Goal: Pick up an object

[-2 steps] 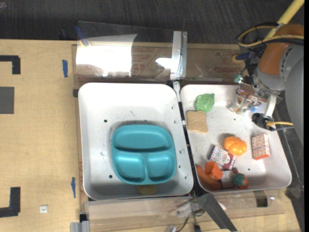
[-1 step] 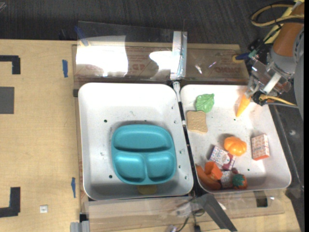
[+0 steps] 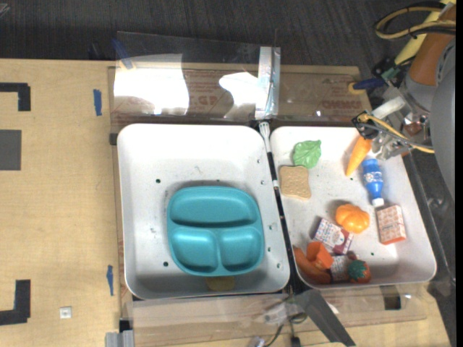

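Note:
The right bin holds several toy foods. An orange carrot and a blue bottle lie near its far right corner. A green leaf and a bread slice lie by the divider. Nearer the front are an orange fruit, a red and white carton, a pink packet and a red and green piece. My gripper hangs over the bin's far right corner, just right of the carrot and above the bottle's cap. Nothing shows in its grasp.
A teal divided plate lies in the left bin. A clear plastic sheet stands behind the bins. Yellow cables and the grey arm crowd the upper right. Brown bench surface stretches to the left.

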Available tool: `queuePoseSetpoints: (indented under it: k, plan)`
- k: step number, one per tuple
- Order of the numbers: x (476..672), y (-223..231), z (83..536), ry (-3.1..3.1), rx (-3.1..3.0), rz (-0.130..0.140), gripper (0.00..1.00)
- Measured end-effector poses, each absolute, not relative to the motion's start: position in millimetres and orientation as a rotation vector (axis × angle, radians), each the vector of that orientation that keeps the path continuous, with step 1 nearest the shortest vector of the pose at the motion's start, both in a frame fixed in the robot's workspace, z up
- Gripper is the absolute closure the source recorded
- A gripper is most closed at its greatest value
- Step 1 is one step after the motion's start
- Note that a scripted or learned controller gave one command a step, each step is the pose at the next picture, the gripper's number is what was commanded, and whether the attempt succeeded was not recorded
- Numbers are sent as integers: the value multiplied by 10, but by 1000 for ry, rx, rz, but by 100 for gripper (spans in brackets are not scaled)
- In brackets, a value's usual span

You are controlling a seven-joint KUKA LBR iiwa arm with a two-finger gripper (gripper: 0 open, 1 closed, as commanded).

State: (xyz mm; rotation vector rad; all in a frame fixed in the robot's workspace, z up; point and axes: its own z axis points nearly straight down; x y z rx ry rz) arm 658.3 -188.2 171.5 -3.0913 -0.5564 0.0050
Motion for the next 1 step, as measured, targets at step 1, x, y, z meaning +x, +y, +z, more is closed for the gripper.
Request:
queuePoseSetpoints:
  k: [1]
  plan:
    - [6581, -1881, 1712, -556, -3091, 7, 0]
